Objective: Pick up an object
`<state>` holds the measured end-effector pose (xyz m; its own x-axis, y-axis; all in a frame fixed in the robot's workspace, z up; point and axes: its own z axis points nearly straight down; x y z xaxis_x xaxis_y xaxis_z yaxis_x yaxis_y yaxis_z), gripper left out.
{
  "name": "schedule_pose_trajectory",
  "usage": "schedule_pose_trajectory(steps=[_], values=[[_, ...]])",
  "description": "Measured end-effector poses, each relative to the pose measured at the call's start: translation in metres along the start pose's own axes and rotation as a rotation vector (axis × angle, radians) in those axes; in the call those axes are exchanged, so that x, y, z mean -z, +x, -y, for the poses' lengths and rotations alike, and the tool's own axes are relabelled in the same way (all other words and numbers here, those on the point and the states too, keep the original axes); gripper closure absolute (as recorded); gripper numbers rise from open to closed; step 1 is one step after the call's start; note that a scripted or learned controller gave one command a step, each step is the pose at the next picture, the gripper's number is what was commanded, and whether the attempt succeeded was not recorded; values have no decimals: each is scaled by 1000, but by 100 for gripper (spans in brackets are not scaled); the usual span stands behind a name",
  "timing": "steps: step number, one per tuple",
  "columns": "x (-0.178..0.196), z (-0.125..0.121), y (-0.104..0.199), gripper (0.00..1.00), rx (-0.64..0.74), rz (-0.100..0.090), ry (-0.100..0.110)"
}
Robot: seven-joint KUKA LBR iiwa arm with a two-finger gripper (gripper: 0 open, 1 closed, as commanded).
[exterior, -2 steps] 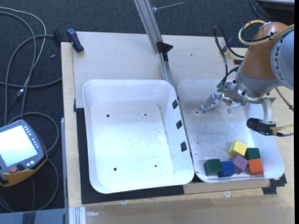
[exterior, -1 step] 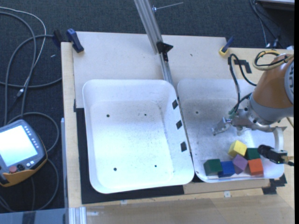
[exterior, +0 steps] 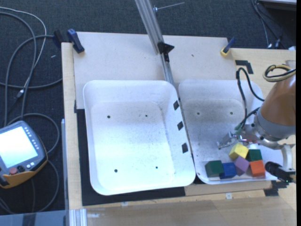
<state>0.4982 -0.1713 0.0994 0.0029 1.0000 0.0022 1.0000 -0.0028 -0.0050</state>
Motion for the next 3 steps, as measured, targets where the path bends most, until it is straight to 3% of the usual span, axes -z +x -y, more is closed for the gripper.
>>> schedule_pose_trajectory(steps=[1, 2, 3], values=[[1, 16, -11, 0, 3, 4, -12], [13, 12, -10, 100, 6, 7, -22], [126, -3, 66, 100, 11, 2, -16]])
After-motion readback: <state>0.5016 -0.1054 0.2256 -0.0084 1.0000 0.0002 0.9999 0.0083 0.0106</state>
